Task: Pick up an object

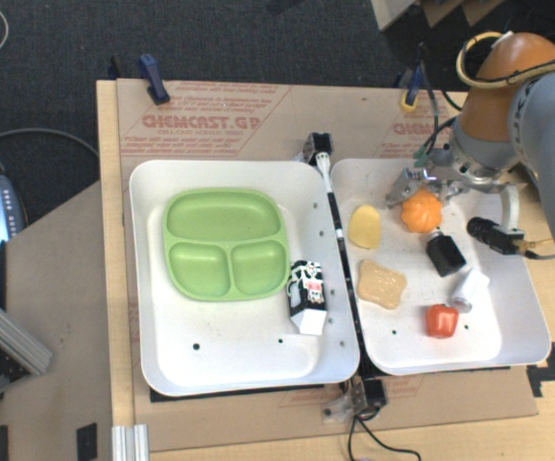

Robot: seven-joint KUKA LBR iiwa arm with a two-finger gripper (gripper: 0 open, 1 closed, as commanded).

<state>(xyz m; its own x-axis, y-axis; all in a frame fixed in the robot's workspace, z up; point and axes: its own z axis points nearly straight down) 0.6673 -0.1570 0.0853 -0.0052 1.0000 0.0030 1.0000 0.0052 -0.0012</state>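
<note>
Orange ball (422, 214): in the right bin (508, 349), far half, roughly mid-width. Tool (422, 188) sits directly over it, at its far side, seemingly touching; cannot tell whether the tool is open or closed, and a grip is not confirmed. Grey arm (546, 113) with its orange band enters from the right.

Right bin count, six loose things:
- one orange ball
- one black block (445, 254), just near-right of the ball
- one yellow piece (364, 227), left of the ball, close to the bin's left wall
- one tan toast-like slab (381, 284), nearer than the yellow piece
- one white-grey piece (468, 286), nearer than the black block
- one red piece (441, 321), nearest to the front rim

Left bin (162, 353) count, two things: one green plate (226, 243) with three compartments, centred; one black-and-white carton (307, 296) just beside the plate's right edge, by the wall shared with the right bin.

Surface: two white bins side by side on a table (210, 113) covered in brown sheet with red print. Two blue clamps (153, 77) on the far edge, one to the left and one to the right. A black bar (333, 209) runs along the seam between the bins.

Room: dark carpet floor (47, 27) around the table, a pale cable lying on it at far left
</note>
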